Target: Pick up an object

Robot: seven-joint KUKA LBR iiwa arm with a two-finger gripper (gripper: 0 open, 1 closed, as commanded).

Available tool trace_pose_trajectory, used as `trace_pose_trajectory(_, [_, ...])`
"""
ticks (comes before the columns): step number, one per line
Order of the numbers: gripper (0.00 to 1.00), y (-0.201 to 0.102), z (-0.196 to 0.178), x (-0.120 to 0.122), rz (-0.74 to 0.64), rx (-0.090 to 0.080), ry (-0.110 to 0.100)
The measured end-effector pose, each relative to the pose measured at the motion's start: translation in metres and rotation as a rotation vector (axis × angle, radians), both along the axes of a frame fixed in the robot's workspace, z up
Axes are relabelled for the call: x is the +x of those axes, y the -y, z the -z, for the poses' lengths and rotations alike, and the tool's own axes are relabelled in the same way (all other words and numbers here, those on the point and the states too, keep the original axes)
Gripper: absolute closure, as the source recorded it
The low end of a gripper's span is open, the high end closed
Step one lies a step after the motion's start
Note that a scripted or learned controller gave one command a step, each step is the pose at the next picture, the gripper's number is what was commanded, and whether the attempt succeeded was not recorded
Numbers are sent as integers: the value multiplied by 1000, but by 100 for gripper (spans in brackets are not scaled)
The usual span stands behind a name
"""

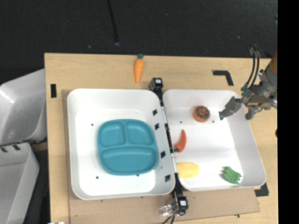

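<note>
Two bins (74, 125) on table (103, 71); tool (237, 107) open, empty, over right bin's far edge, near donut (202, 113).

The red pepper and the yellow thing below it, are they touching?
Apart. The camera view shows bare white bin floor between the red pepper and the yellow thing.

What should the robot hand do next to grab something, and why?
Probably slide a bit left and lower over the round brown toy. The end effector hangs at the right bin's upper right edge, nothing between its fingers, and that toy lies nearest, apart from the others.
</note>
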State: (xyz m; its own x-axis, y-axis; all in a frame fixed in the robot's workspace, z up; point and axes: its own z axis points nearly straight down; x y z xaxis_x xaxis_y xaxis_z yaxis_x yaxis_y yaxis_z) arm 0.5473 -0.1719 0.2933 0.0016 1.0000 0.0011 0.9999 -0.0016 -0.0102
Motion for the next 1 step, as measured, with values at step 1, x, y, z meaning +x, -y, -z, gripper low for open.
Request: trace_pose_trajectory(1, [0, 0, -6, 2, -2, -2, 12])
